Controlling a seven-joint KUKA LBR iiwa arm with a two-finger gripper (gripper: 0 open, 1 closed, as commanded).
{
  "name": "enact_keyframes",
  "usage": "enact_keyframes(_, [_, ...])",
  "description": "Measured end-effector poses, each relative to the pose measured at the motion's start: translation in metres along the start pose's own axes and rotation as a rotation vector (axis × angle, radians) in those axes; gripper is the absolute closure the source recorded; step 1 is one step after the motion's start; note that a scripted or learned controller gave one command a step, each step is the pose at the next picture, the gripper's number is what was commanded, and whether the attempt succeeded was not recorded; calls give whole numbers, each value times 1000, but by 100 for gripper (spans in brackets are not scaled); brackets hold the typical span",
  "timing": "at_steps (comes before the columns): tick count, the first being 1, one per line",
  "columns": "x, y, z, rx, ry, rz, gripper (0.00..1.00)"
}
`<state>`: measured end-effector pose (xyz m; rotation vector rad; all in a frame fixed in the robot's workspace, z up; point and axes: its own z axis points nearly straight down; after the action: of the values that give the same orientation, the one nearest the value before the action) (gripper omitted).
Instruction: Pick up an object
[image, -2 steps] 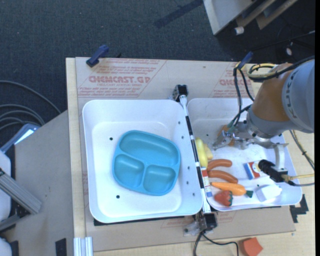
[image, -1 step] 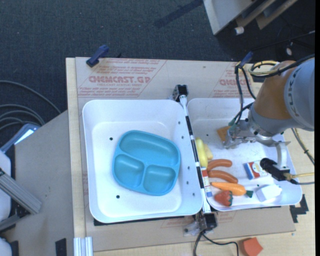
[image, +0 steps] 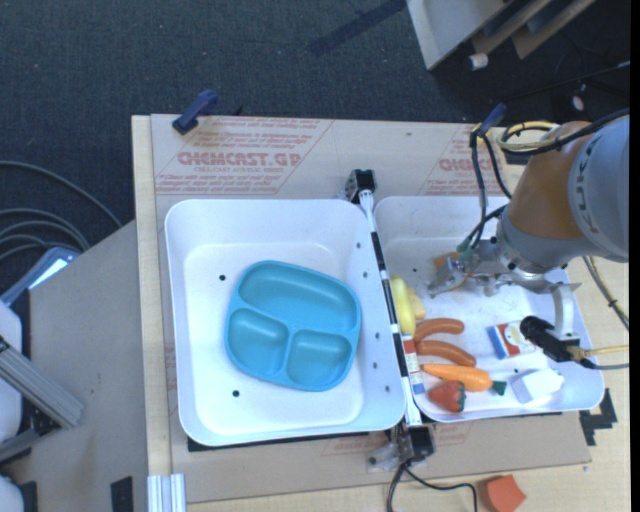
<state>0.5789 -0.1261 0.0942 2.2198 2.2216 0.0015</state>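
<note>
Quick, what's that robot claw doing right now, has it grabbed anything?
Gripper: cannot be told; it hangs over the right bin, above the toy food.
</note>
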Motion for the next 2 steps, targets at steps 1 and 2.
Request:
enact_keyframes(1, [0, 0, -10, -1, 0, 0, 100])
enact_keyframes(2, [0, 0, -10, -1, 0, 0, 0])
